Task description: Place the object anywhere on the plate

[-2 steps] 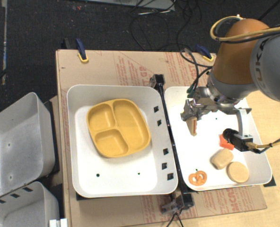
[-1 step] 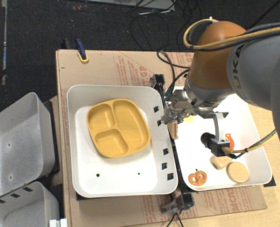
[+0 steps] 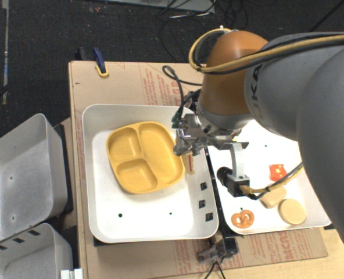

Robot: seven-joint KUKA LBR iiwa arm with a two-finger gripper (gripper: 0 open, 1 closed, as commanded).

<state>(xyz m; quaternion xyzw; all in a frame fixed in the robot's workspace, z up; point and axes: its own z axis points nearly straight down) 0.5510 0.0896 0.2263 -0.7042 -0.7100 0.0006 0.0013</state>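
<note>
Hanging over the inner wall between the two bins, the pincer carries a small brown stick-like object at its tips. That object stands with its long axis close to vertical in the view, upper end caught between the pincer's fingers, lower end pointing down toward the bin floor just beside the plate's right edge. The fingers sit narrow, closed onto the object.

Left of it, the yellow plate lies in the left bin, divided into three compartments, turned at a slant so that its corners point roughly up-left and down-right. The object is beside the plate's rim, not over any compartment; whether it touches the rim cannot be told.

In the right bin lie a pretzel, a round tan disc, a tan block and a small red piece, all well apart from the pincer. Both bins rest on the brown desk.
</note>
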